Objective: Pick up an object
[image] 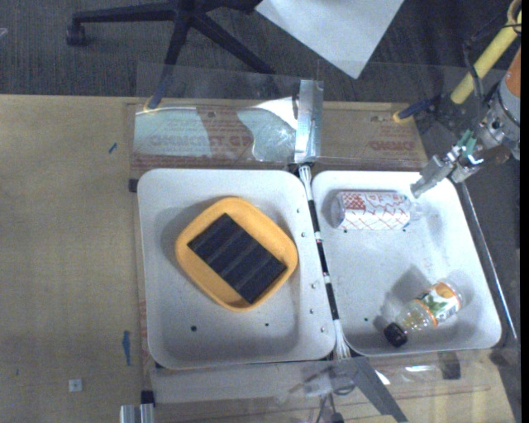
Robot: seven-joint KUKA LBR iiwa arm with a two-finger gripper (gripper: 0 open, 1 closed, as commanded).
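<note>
A white cylinder with a red pattern (pixel 374 210) lies on its side at the back of the right bin (pixel 364 273). A small clear bottle (pixel 421 310) with an orange label and a black cap lies near that bin's front right corner. In the left bin (pixel 161 314) rests a yellow dish with a black ribbed insert (pixel 235 262). My gripper (pixel 423 185) hangs over the right bin's back right corner, just right of the white cylinder and above it, with nothing seen in its hold.
A clear plastic flap and a metal strip (pixel 307 124) stand behind the bins on the brown bench. A chair base (pixel 178 25), white paper (pixel 331 29) and a yellow cable (pixel 483 58) lie beyond. The bench stretches bare to the left.
</note>
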